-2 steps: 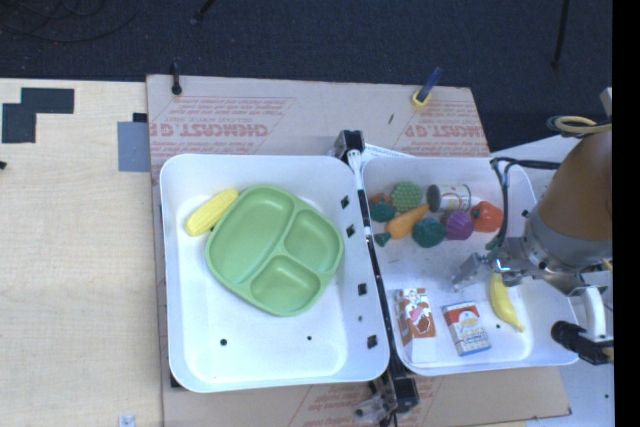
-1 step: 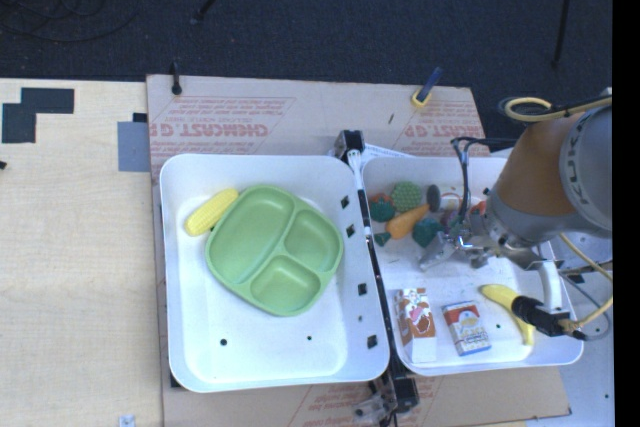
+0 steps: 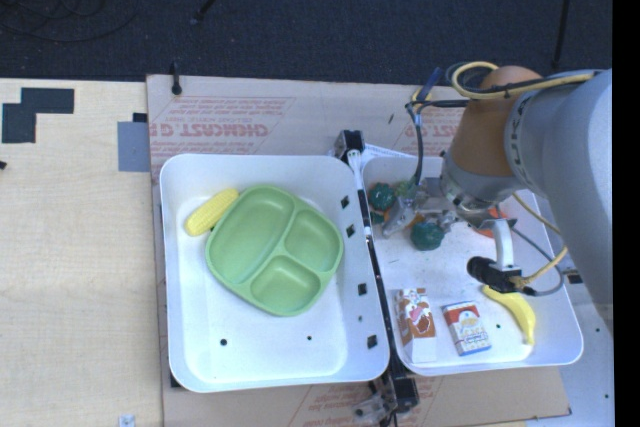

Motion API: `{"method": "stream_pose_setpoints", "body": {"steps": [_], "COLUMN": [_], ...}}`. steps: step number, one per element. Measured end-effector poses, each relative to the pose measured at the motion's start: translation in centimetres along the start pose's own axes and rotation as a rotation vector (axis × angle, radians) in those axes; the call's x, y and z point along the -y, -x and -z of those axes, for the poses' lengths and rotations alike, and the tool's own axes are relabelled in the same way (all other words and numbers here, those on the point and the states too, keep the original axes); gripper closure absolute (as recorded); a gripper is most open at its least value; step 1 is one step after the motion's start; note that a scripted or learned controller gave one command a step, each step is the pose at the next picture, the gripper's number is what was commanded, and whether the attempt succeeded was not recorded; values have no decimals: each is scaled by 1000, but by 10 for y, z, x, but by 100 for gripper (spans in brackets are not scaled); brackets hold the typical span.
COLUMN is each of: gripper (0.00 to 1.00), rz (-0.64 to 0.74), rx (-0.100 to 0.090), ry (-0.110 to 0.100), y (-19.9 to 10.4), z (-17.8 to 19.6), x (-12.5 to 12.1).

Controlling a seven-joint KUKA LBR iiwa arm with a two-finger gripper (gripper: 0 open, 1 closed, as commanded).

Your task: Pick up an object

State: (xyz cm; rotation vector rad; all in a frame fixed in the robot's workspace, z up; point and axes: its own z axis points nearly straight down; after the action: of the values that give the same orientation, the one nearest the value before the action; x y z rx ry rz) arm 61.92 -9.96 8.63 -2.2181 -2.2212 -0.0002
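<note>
Here: arm (image 3: 560, 145) reaches in from the right, with the pincer (image 3: 410, 213) down low in the right bin (image 3: 450, 270), toward its far left corner. Cannot tell how wide the pincer stands, nor whether it has hold of anything.

Two dark green round toys lie close by it. The far green toy (image 3: 382, 197) sits hard by the bin's left wall, just beside the pincer. The near green toy (image 3: 428, 234) lies just on the pincer's near side; touching or barely apart, cannot tell.

Along the same bin's near edge are two small cartons (image 3: 416, 313) (image 3: 466, 327), side by side. A banana (image 3: 515, 310) lies toward the near right corner.

In the left bin (image 3: 200, 335), a green divided plate (image 3: 275, 250) lies mid-floor. A yellow corn cob (image 3: 210, 211) lies at the plate's far left rim.

Both bins rest on a cardboard sheet (image 3: 250, 120) on the table (image 3: 80, 265).
</note>
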Motion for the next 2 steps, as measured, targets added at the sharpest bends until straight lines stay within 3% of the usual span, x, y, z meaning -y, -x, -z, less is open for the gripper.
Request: {"method": "stream_pose_setpoints", "body": {"steps": [1, 2], "gripper": [0, 0], "rz": [0, 1], "rx": [2, 2], "ry": [-1, -3], "y": [-18, -22], "z": [0, 99], "x": [-2, -25]}}
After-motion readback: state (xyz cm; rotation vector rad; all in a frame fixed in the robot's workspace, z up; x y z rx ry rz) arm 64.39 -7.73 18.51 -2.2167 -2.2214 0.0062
